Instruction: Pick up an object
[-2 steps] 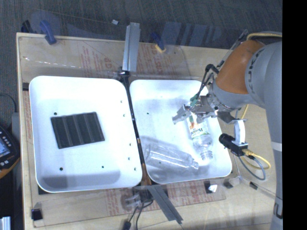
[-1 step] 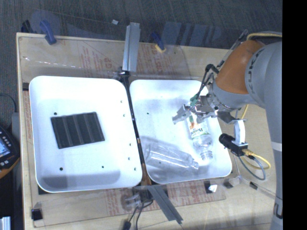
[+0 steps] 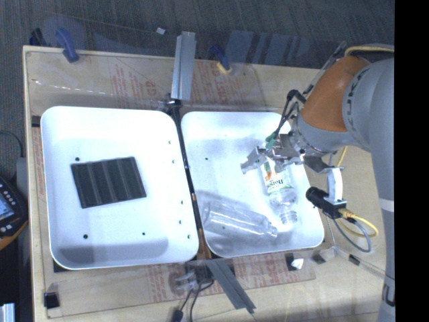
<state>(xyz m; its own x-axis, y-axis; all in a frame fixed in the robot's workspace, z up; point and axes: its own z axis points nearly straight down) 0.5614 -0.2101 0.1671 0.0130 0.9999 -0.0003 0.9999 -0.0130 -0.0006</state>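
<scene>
End effector (image 3: 263, 158) is seen low in the right bin (image 3: 221, 129), its grip state not to be told, with the small labelled bottle (image 3: 279, 192) lying just below it, pointed toward the bin's front.

A single fixed camera looks down from above on the bench (image 3: 221, 86) at a slant, far enough off to take in both white bins whole. The left bin (image 3: 57, 180) and the right bin (image 3: 221, 136) lie side by side across the middle. Dark floor runs beyond the bench's far edge. The arm (image 3: 348, 99) enters from the right.
</scene>
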